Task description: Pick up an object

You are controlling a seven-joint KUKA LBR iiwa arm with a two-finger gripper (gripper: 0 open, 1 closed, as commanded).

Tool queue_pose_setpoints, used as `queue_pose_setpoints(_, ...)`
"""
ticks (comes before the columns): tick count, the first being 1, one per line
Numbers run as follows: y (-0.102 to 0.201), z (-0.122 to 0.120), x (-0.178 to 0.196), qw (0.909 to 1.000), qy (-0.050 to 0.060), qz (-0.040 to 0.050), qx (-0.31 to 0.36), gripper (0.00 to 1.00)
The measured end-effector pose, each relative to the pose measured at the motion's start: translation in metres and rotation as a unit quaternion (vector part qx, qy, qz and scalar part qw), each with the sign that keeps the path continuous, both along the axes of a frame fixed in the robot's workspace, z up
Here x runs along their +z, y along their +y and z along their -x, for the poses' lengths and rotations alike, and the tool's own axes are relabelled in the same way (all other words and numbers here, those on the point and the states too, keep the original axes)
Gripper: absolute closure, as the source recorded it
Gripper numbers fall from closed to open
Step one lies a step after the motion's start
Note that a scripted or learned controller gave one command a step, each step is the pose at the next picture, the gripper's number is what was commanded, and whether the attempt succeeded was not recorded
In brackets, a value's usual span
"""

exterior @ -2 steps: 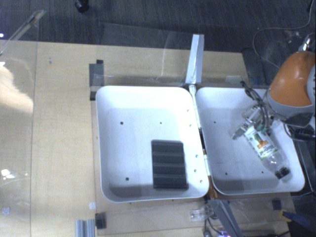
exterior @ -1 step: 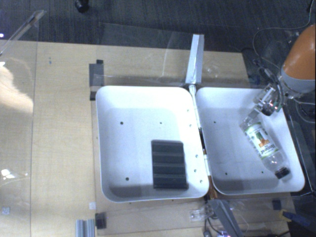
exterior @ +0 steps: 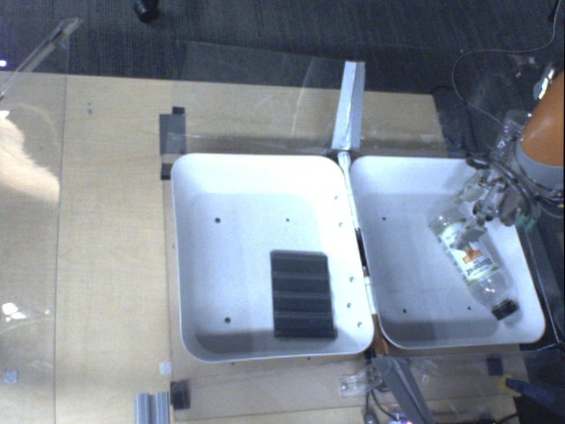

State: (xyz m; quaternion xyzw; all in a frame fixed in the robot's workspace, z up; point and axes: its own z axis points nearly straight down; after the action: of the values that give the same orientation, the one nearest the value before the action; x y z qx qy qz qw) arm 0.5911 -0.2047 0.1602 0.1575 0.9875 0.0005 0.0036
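Note:
A clear plastic bottle (exterior: 472, 259) with a black cap (exterior: 504, 308) lies slantwise in the right bin (exterior: 397, 237), cap toward the front right corner. My gripper (exterior: 484, 208) hangs at the bottle's far end, over or touching its base; the view is too cluttered there to tell contact. The grey arm with its orange band (exterior: 546, 131) reaches in from the right. A black ribbed block (exterior: 303, 294) lies flat in the left bin (exterior: 229, 228), near its front right.
The two white bins meet at a raised rim (exterior: 357, 237) in the middle. A metal strut (exterior: 348, 104) stands behind that joint. Cables (exterior: 494, 69) loop at the back right beside the arm. A clear panel (exterior: 35, 193) covers the bench at left.

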Motion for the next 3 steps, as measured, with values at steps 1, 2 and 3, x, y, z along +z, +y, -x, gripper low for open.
queue_pose_setpoints(1,0.001,-0.070,0.066,0.9960,-0.002,0.0009,0.090,0.00)
queue_pose_setpoints(2,0.001,-0.038,-0.005,0.9720,0.000,0.0013,0.235,0.00)
queue_pose_setpoints(3,0.001,-0.035,0.073,0.8686,-0.002,0.0038,0.495,0.00)
